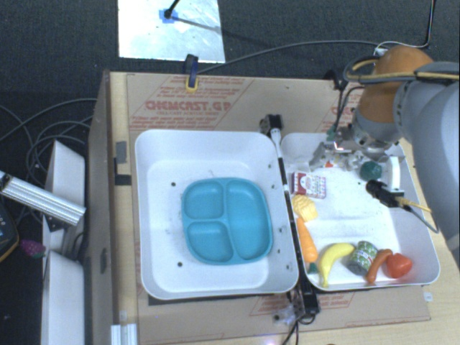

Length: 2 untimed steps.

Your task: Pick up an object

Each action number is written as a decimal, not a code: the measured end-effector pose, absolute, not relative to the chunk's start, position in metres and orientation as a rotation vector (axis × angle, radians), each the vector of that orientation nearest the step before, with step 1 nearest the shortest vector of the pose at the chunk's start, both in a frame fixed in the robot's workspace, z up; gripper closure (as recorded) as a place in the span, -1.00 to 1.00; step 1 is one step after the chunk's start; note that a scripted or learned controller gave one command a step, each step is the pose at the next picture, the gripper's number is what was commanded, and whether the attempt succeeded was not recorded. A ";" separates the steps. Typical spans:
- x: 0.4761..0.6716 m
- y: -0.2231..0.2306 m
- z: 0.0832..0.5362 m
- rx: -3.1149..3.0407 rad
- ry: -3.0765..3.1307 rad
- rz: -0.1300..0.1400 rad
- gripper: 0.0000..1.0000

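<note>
- The desk (215,99) is a pale board printed with red lettering; it carries two shallow white plastic bins side by side.
- The left bin (154,157) holds a smooth, glossy turquoise plastic plate (226,219) with three compartments, lying flat at its middle.
- The right bin (424,261) holds the things to pick from: a small red-and-white printed carton (311,185) near its left wall, a bumpy yellow corn-like toy (305,208) just below it, and a tapered orange toy carrot (307,243) lying along that wall.
- Along the near wall lie a curved yellow toy banana (332,258), a rounded green-and-grey printed can (363,256), a slim red-orange pepper-like toy (379,262) and a round red toy tomato (398,264), closely packed and some touching.
- A small dark teal round piece (371,169) sits toward the bin's far side, just beside the gripper.
- The metal gripper (343,152) hangs low over the bin's far end under the grey arm (424,113); whether the jaws are wide or narrow cannot be told, and nothing is seen between them.
- The step in hand looks like the reach: no object is lifted yet.
- The next move calls for settling over one object, probably the carton or the teal piece nearby, and closing squarely, since smooth rounded toys may slip.
</note>
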State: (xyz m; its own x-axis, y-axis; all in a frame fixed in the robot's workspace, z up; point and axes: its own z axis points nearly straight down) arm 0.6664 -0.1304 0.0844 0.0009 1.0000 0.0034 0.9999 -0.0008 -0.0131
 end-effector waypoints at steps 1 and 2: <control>0.666 -0.136 0.084 -2.214 -2.212 0.011 -1.00; 0.666 -0.147 0.084 -2.215 -2.212 0.011 -1.00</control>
State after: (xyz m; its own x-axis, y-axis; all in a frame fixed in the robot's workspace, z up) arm 0.6663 -0.1466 0.0841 0.0015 1.0000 0.0029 0.9999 -0.0015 -0.0129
